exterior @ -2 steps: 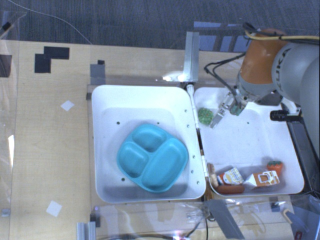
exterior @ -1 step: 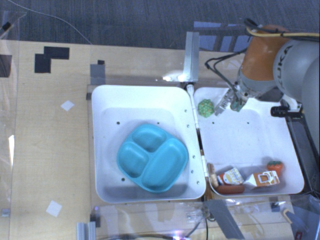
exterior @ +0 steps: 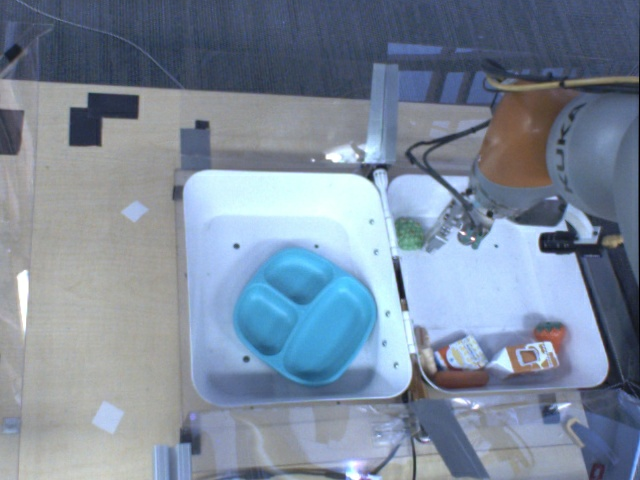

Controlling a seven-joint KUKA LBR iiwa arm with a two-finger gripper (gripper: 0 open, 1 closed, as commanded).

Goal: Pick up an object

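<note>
- The tool point(exterior: 452, 230) hangs low over the upper left part of the right bin point(exterior: 520, 288); whether it is wide or narrow cannot be told from this slant.
- A small green object point(exterior: 409, 232) lies just beside the tool, to its left, against the bin's left wall.
- Along the right bin's near edge lie a small white packet point(exterior: 466, 351), a reddish-brown item point(exterior: 458, 376), an orange carton point(exterior: 531, 357) and a small orange-red piece point(exterior: 549, 333).
- The left bin point(exterior: 230, 208) holds a blue divided plate point(exterior: 305, 314).
- Both bins rest on the pale wooden bench point(exterior: 90, 298).

blue plate point(exterior: 305, 315) in left bin point(exterior: 210, 268), gripper point(exterior: 455, 230) beside green object point(exterior: 409, 233) — right bin point(exterior: 560, 298)
</note>
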